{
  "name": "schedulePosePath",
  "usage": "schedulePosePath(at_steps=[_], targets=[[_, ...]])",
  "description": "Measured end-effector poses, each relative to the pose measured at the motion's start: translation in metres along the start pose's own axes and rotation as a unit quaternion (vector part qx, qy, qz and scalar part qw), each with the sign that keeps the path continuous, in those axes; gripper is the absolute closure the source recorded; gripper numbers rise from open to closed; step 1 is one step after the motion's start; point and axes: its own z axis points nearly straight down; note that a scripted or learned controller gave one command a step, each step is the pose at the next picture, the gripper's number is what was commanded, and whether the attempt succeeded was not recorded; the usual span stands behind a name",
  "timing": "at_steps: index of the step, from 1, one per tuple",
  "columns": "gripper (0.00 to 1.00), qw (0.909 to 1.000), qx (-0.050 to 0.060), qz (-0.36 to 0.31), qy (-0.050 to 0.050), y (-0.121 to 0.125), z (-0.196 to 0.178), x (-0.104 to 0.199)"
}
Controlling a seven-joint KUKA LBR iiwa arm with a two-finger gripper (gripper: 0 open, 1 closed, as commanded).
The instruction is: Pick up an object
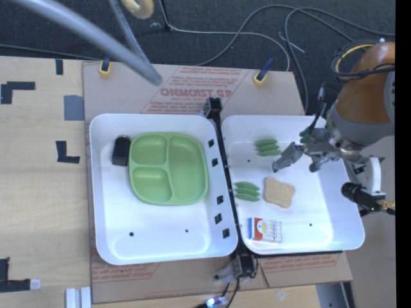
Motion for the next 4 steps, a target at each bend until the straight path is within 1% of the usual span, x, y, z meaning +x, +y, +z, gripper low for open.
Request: schedulePosePath(at_steps=[1, 2, 3, 4], targets=[[0.0, 1.0, -0.005, -0.001, -0.001, 0.002, -0.006, 0.0], [0.0, 1.0, -0.003, -0.001, -0.001, 0.009, 0.042, -0.004], [0.0, 1.0, -0.003, -0.001, -0.001, 0.01, 0.104, -0.011], [0.0, 0.9999, -0.01, 0.0, -0.004, 0.012, 0.132, -0.013]])
